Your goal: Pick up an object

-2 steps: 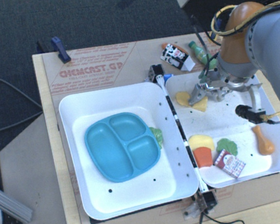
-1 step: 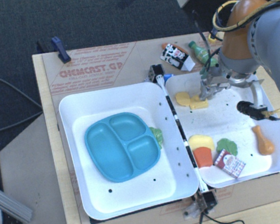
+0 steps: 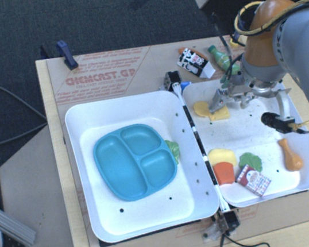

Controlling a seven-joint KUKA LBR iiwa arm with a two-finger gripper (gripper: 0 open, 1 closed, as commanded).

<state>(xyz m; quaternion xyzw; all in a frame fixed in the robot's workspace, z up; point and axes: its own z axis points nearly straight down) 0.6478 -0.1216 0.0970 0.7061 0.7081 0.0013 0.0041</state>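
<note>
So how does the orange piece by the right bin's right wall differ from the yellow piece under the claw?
The orange piece is orange, elongated like a drumstick, and lies alone near the right wall. The yellow piece is pale yellow, flat and wide, and lies at the far left of the bin, right by the claw. Both lie loose on the floor of the right bin.

My grey arm reaches in from the right, the orange band bent above my wrist. My pincer points down and leftward, hanging low, its metal parts clustered under the wrist.
</note>
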